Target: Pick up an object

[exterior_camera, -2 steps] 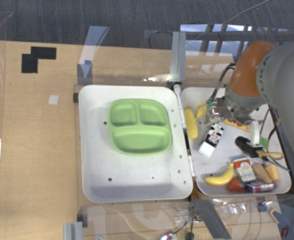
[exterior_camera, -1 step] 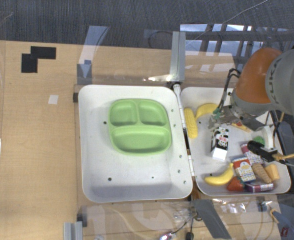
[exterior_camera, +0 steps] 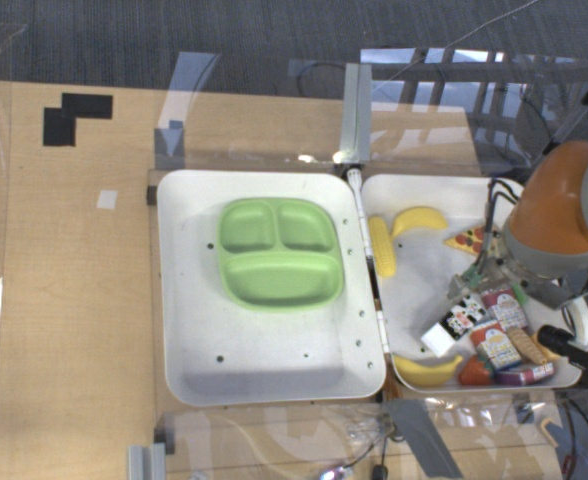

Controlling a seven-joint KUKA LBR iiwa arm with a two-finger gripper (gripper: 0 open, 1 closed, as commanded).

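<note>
The right bin (exterior_camera: 414, 278) holds the loose objects. A yellow banana (exterior_camera: 419, 220) and a yellow corn cob (exterior_camera: 379, 246) lie near its far left. A pizza slice toy (exterior_camera: 467, 240) lies further right. My gripper (exterior_camera: 471, 288) hangs from the orange-banded wrist (exterior_camera: 554, 213), low over the bin's right half. It is just above a black-and-white box (exterior_camera: 462, 318) and beside a pink packet (exterior_camera: 504, 308). Nothing is visibly held.
The left bin (exterior_camera: 189, 348) carries a green divided plate (exterior_camera: 278, 252). Along the right bin's front lie a second banana (exterior_camera: 426, 370), a red fruit (exterior_camera: 476, 372), a small carton (exterior_camera: 496, 346), a purple item (exterior_camera: 524, 375) and a white block (exterior_camera: 436, 340). A metal divider (exterior_camera: 366, 268) separates the bins.
</note>
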